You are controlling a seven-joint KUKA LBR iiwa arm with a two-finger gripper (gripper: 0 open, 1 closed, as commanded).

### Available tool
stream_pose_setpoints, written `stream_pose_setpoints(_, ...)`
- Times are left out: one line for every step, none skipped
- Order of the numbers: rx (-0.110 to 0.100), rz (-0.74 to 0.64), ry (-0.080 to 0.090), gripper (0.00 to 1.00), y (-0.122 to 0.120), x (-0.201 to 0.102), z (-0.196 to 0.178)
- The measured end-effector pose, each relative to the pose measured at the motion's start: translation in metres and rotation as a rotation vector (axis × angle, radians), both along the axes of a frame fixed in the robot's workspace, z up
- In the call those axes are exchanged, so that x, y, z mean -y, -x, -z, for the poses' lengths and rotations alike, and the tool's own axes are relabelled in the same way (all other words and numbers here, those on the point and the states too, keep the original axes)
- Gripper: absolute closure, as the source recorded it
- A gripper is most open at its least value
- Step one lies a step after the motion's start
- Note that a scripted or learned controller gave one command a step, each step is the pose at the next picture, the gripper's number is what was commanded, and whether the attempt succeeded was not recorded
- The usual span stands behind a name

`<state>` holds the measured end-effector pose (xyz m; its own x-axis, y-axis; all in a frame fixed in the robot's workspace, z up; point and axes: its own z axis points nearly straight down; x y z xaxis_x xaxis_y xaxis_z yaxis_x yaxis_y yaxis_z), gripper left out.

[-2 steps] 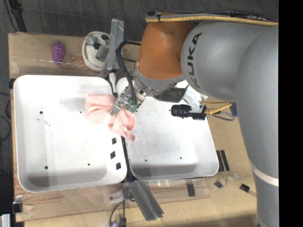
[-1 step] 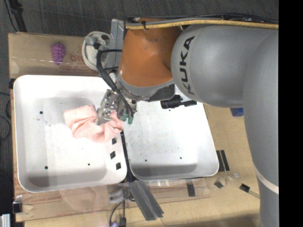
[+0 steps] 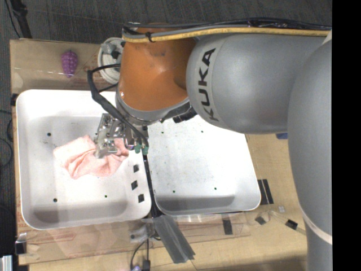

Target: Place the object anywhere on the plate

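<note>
A crumpled pink cloth (image 3: 83, 160) lies in the left white bin (image 3: 39, 208), near its middle. My gripper (image 3: 106, 146) reaches down from the orange wrist band and its tip sits right at the cloth's upper right edge, touching or just above it. The gripper body hides that corner of the cloth. Whether the cloth is caught in the gripper cannot be seen from this angle.
The right white bin (image 3: 197, 174) lies under the arm, which covers its far half. A small purple bumpy object (image 3: 69, 62) rests on the bench beyond the left bin. A round white item (image 3: 109, 53) sits beside the arm.
</note>
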<state>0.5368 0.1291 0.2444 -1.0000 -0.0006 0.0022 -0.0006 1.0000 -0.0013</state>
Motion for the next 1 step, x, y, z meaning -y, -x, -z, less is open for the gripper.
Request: stream_pose_setpoints(0.0, -0.006, 0.0, 1.0, 0.0176, -0.0482, 0.0075)
